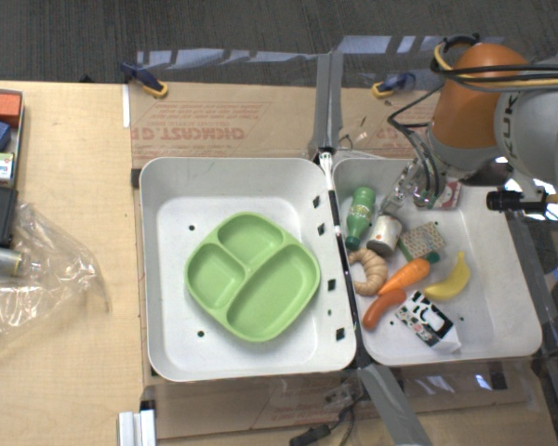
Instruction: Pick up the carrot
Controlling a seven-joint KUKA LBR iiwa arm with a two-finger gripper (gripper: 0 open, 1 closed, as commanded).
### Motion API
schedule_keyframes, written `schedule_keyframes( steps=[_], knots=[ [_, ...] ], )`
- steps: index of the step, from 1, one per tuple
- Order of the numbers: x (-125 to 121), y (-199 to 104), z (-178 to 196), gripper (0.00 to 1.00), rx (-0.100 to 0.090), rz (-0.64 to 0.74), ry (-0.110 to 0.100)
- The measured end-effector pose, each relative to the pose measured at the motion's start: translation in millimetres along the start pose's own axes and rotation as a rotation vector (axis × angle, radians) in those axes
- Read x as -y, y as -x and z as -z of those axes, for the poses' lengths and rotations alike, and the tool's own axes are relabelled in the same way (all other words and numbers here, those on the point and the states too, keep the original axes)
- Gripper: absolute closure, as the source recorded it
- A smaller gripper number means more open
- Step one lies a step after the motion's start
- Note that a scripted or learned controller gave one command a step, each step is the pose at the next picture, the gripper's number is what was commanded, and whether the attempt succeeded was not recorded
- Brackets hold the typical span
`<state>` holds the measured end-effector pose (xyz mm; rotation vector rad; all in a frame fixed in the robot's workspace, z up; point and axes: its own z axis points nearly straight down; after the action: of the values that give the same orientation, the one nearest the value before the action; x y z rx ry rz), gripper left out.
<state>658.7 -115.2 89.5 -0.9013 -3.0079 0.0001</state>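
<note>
The carrot point(397, 290) lies slantwise in the right bin point(502, 333), below and a little left of the jaws point(418, 191), apart from them. Its upper end sits just beside a banana point(449, 279) and a checked block point(420, 241); a beige curled piece point(369, 269) touches its left side. A green bottle point(359, 216) and a silver can point(384, 234) lie nearer the jaws. Whether the jaws are apart or together, I cannot tell. The left bin point(167, 277) holds a green divided plate point(252, 276).

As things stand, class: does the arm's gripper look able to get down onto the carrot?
Probably yes. The carrot lies uncovered on top, open from above, though the ginger-like root and banana crowd its sides. The gripper hovers nearby.
</note>
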Motion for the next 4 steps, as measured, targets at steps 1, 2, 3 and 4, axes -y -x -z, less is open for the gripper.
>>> schedule_keyframes(
  steps=[1,2,3,4],
  knots=[
    [-9,-23,30,1.00,0.004,0.312,0.002],
    [7,-20,2,1.00,0.002,0.463,0.001],
    [-17,-15,24,1.00,0.005,0.434,0.003],
    [17,8,2,1.00,0.006,0.606,0.002]
  ],
)
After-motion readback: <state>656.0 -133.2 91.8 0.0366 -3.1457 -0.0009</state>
